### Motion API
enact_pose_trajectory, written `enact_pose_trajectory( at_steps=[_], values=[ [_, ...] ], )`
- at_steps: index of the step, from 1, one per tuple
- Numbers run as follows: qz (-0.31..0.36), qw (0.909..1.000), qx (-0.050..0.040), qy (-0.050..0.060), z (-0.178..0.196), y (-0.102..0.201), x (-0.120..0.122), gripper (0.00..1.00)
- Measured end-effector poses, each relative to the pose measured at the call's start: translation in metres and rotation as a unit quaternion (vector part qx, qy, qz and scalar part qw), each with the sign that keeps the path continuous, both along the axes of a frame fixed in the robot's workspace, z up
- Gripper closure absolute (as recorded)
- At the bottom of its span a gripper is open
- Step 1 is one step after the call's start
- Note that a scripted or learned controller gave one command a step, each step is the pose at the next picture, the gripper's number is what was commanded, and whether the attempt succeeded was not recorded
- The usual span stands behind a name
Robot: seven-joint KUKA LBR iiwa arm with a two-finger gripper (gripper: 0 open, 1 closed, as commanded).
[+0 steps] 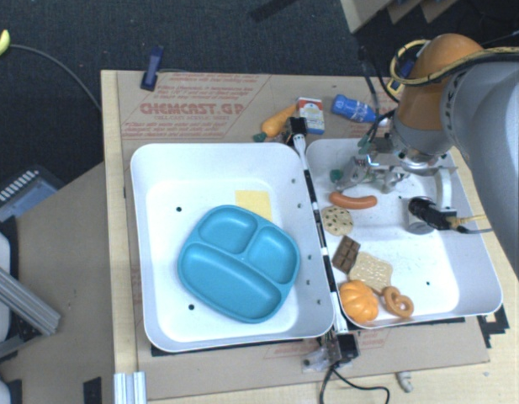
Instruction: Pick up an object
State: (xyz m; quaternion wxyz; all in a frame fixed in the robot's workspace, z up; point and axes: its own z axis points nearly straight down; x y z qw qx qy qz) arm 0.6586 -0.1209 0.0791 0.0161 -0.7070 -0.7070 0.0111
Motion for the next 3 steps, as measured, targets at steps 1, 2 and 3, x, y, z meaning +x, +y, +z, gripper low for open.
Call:
enact_pose_trajectory(
  at_steps=[1,2,3],
  values=[
    [-0.002,1.0,-0.0027,-0.009,0.002,-0.037,0.003,0.0],
    [-0.001,0.9998,-0.0042,-0.019,0.049,-0.093,-0.085,0.0],
    [0.0,0.9998,-0.003,-0.018,0.005,-0.074,-0.113,0.0]
  ],
)
